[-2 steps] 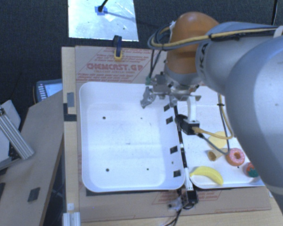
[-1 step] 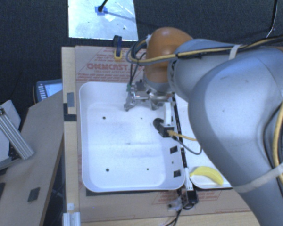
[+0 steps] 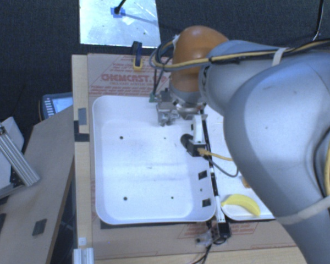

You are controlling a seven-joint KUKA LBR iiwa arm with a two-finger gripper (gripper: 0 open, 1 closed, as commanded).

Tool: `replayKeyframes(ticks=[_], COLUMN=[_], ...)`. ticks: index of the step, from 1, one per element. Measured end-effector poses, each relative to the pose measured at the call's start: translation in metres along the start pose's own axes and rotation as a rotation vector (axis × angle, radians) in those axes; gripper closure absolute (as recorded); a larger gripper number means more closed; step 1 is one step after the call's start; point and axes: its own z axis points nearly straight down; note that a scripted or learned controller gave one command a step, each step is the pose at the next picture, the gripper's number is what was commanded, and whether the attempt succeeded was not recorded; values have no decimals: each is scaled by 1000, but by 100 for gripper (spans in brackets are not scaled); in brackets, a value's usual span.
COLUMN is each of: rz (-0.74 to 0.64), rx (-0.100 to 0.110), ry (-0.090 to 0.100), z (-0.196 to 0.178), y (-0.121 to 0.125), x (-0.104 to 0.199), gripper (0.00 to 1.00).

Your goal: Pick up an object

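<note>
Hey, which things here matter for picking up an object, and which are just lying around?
For the job:
end effector, over the left bin's far edge
banana, in the right bin

Lying about:
yellow clamp on the board behind the bins
silver sheet
metal rail at left

My grey arm with its orange band, white bins, yellow banana, red-lettered brown cardboard.

Dark textured wall behind w/ shiny foil-like sheet at top, brown cardboard under bench, aluminium rail leaning at left.
</note>
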Motion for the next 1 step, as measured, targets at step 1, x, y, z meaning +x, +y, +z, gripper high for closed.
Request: replayKeyframes(ticks=[1], rz=[-9], rx=[-1], ry=[5], z=[-31], y=[-1], x=[108], gripper=[100])
